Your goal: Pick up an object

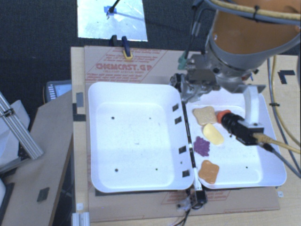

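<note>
Writing: "CHEMCAST" in red on board (123,66) behind bins.
Gripper (192,89): over right bin's (268,173) far-left corner; jaw state can't tell.
Toast (204,115): in right bin, just below gripper, not held.

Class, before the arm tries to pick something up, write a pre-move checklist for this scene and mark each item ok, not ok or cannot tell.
1. Objects to pick are present: ok. The right bin holds a tan slice, a yellow piece, a purple piece and an orange piece.
2. Objects lie apart enough for a single grasp: not ok. The tan slice, yellow piece and purple piece lie close together; the orange piece lies alone.
3. End effector is over the bin with objects: ok, near its upper left corner.
4. End effector is open: cannot tell.
5. Nothing already held: cannot tell.
</note>
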`<control>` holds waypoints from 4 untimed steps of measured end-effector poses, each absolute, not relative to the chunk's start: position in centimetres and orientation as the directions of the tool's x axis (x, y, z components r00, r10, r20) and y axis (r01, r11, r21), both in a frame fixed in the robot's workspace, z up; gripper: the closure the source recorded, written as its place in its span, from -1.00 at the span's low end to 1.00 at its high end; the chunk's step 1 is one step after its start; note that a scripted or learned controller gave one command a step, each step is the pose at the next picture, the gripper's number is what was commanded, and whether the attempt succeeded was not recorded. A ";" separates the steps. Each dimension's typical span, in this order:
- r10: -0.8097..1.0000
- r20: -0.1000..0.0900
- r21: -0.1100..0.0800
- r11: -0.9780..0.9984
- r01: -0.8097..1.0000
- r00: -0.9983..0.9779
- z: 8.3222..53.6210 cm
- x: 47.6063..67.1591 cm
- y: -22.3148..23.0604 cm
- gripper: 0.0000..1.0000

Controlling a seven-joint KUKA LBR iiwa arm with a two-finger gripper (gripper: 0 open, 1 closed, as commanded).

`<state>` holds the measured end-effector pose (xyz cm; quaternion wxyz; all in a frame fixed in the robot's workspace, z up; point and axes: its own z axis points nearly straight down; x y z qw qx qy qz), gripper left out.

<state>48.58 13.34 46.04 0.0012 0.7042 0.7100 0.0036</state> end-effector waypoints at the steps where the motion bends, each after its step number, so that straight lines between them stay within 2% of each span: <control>1: 1.000 0.003 0.005 0.008 1.000 -0.008 49.1 48.6 18.8 1.00; 2: 1.000 0.003 0.008 0.007 1.000 -0.007 53.8 51.4 23.7 1.00; 3: 1.000 0.003 0.004 0.010 1.000 -0.010 54.6 51.4 23.5 1.00; 4: 1.000 -0.007 -0.015 0.000 1.000 0.000 34.8 52.1 23.4 1.00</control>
